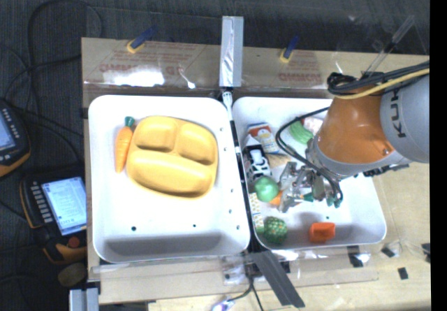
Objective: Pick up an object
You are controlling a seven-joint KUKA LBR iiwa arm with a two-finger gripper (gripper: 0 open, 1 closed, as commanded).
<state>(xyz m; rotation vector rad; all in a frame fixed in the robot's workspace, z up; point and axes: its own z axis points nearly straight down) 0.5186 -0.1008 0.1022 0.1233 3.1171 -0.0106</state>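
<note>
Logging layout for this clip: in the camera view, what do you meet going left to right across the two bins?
Toy carrot → yellow divided tray → bin divider → green ball → gripper → small orange-red block → orange band of the arm.

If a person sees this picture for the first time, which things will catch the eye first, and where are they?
The big yellow divided tray in the left bin stands out first, with an orange carrot lying along its left side. Next comes the arm's orange band, over the right bin, with the gripper reaching down among small toys, such as a green ball and a red-orange block.
</note>
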